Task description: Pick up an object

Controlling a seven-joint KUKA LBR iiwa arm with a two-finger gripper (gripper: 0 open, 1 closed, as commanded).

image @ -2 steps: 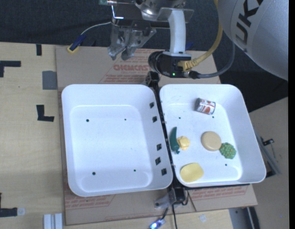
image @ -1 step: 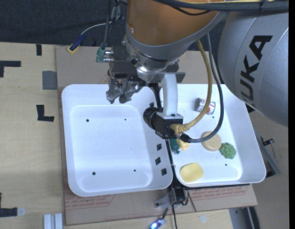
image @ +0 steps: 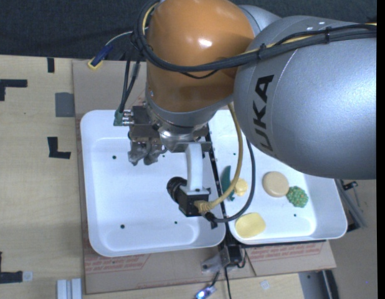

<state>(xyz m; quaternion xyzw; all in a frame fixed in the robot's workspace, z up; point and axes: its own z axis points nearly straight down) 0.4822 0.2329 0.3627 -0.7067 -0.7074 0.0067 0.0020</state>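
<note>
The arm's jaws [image: 144, 154] hang over the upper part of the left bin [image: 105, 229] — whether they're apart or together, I cannot tell from this angle. Over in the right bin [image: 329, 226], lower right of the frame: a tan disc [image: 275, 184], a green clump [image: 297, 196] just beside it, a yellow block [image: 250, 225], and a dark green strip [image: 226, 178] near the divide.

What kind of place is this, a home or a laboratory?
Probably a robotics lab: a KUKA arm reaches over two white bins on a cardboard-covered bench, with toy-like objects to pick.
</note>
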